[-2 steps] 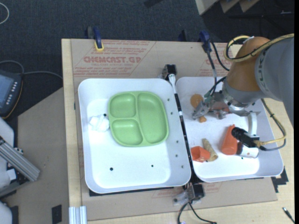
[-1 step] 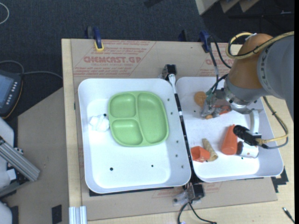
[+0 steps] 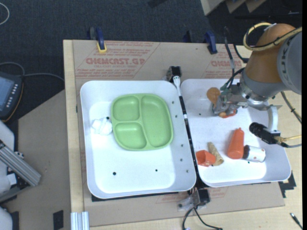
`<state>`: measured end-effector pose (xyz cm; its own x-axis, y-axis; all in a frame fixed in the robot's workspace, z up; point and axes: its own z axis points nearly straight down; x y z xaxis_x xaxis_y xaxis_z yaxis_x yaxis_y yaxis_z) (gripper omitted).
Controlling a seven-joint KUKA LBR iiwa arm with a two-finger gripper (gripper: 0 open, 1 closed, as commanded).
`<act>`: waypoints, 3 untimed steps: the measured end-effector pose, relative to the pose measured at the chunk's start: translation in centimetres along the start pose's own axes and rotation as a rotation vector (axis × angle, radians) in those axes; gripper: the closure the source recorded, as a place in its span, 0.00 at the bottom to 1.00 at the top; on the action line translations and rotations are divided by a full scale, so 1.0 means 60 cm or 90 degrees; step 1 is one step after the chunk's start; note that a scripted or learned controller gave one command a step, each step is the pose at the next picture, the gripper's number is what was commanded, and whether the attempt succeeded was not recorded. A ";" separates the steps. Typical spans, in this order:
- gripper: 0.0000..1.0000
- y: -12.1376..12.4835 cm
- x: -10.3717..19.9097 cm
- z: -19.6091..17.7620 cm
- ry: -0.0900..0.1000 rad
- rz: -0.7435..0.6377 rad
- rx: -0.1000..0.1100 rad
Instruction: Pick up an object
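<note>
The jaws (image 3: pixel 224 107) are lowered into the right bin (image 3: pixel 268 174) at its far end, over a small red object (image 3: pixel 229 113) just beside an orange ball (image 3: pixel 213 94) on their left; whether they are open or grip anything cannot be told.
</note>
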<state>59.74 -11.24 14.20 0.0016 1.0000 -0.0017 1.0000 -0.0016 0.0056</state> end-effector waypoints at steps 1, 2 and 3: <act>1.00 0.013 0.013 -0.083 0.000 -0.002 0.000; 1.00 0.015 0.013 -0.142 0.000 -0.002 0.000; 1.00 0.008 0.098 -0.133 0.002 -0.004 0.005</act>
<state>60.18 -5.33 22.14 -0.0049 1.0000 0.0018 1.0000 0.0049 -0.0025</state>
